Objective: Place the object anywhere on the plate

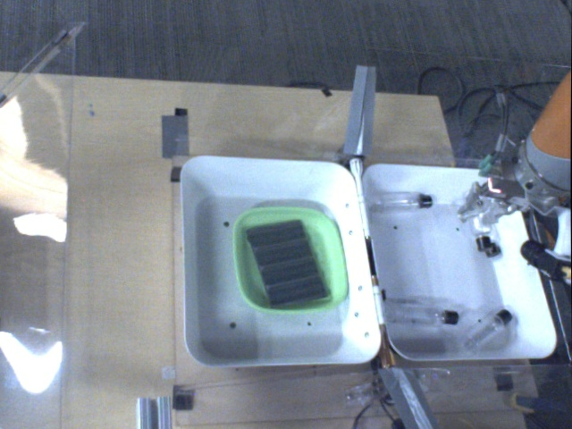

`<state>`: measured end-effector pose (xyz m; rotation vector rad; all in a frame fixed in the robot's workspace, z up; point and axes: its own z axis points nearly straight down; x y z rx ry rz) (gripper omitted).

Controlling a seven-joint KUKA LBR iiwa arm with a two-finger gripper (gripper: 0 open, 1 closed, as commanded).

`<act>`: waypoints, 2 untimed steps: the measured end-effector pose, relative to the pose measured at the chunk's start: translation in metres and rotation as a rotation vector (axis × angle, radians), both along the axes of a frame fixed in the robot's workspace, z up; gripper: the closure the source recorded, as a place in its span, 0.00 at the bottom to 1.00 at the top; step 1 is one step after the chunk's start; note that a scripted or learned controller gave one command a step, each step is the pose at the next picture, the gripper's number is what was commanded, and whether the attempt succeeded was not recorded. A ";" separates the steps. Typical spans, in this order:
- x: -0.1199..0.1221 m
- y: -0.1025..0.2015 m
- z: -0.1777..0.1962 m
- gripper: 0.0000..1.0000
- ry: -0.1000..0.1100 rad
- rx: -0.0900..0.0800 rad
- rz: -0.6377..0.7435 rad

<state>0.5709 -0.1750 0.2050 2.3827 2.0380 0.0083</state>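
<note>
A light green square plate (243, 256) sits in the middle of the left bin (206, 266). A dark grey ribbed block (286, 262) lies flat on the plate, slightly turned. My gripper (483, 214) hangs over the upper right part of the right bin (429, 257), far from the plate. A small clear tube with a black cap (487, 242) lies just under it; whether the gripper touches it I cannot tell.
More clear tubes with black caps lie in the right bin: one at the back (404, 202), one near the front (422, 314), one in the front right corner (493, 326). A grey metal bar (361, 114) stands behind the divide between the bins.
</note>
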 end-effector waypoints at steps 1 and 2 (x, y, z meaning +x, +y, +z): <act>-0.058 0.035 -0.044 1.00 0.004 0.000 0.185; -0.077 0.103 -0.020 1.00 0.003 0.000 0.271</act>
